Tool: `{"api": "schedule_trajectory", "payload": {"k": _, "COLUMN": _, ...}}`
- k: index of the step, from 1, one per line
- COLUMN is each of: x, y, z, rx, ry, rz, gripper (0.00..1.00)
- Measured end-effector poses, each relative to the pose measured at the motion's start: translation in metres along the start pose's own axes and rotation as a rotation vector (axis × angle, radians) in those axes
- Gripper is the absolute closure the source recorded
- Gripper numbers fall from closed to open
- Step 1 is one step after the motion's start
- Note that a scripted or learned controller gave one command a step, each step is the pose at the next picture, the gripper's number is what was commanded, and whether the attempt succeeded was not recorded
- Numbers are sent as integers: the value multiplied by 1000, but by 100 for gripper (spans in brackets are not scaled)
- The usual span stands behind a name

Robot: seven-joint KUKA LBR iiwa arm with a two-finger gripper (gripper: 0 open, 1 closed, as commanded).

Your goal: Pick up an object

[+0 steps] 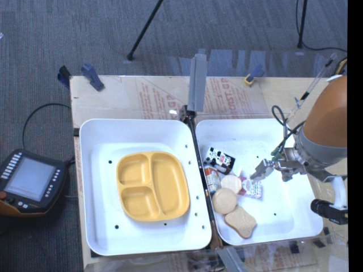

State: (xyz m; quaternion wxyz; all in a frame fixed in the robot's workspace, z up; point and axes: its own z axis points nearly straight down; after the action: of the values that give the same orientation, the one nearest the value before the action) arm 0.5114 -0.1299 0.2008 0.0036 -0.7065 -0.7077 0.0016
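Carpet, grey and ribbed, lies beyond the bench, and we see two tripod legs standing on it. Left of the bench, a pendant with a lit screen rests on the floor. The bench top is pale board with red print; blue clamps grip its far left edge. We take the divider between the two bins as our landmark. Left of it, the left bin holds a yellow tray with three compartments. Just right of it, in the right bin, sit a black-and-white packet, a round white piece, a tan disc and a bread slice, clustered close together. Further right, the gripper hovers just beside a pink wrapper; we cannot tell whether it is released or clenched.
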Motion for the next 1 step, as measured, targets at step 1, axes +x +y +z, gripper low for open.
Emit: {"api": "schedule_trajectory", "payload": {"k": 1, "x": 1, "y": 48, "z": 115, "rx": -3, "ry": 0, "rz": 10, "gripper": 0}}
